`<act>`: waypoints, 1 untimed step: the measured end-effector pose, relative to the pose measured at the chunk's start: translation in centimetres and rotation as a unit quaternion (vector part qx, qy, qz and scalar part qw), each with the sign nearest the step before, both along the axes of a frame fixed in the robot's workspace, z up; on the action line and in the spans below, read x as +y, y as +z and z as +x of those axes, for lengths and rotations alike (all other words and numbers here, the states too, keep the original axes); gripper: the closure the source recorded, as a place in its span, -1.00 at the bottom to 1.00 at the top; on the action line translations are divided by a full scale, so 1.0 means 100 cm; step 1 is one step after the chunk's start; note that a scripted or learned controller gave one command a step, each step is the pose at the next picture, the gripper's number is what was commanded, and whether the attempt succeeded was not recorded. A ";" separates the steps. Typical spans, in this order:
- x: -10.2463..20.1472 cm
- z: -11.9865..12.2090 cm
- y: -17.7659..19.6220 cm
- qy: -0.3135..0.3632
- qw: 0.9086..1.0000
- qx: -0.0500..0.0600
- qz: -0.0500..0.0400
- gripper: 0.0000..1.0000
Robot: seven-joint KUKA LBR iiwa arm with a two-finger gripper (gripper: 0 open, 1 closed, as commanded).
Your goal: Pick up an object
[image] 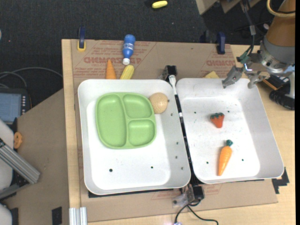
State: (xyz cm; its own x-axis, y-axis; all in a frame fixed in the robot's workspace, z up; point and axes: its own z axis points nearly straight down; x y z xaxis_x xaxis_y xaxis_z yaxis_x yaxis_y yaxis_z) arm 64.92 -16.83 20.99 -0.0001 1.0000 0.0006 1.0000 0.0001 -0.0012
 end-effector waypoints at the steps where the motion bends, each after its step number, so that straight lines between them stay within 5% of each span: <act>1: -0.003 -0.053 -0.131 -0.001 1.000 0.006 0.002 -1.00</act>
